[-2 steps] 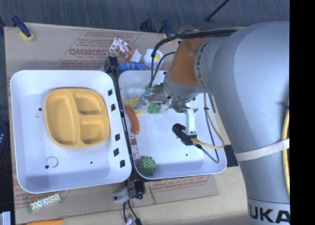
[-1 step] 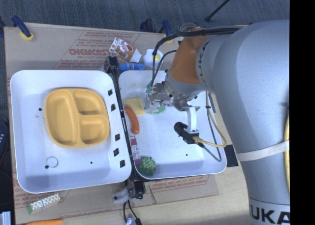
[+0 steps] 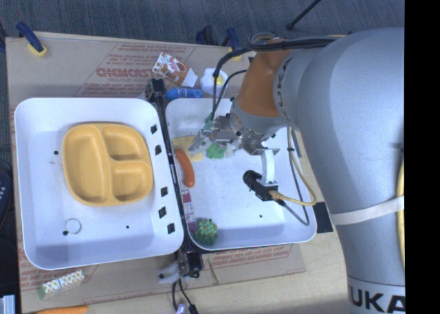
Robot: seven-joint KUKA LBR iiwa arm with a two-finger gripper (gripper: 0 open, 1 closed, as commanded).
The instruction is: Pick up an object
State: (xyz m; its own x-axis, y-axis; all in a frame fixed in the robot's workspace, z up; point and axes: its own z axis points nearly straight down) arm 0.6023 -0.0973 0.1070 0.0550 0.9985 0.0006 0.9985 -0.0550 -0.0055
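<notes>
The claw (image 3: 218,139) is down in the right bin (image 3: 275,227) at a green thing (image 3: 216,151); whether it grips, I cannot tell. Nothing looks lifted yet, so the pick remains.

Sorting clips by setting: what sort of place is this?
Likely a robot lab bench: a grey arm reaches over two white bins, set on cardboard clamped at the corner.
</notes>
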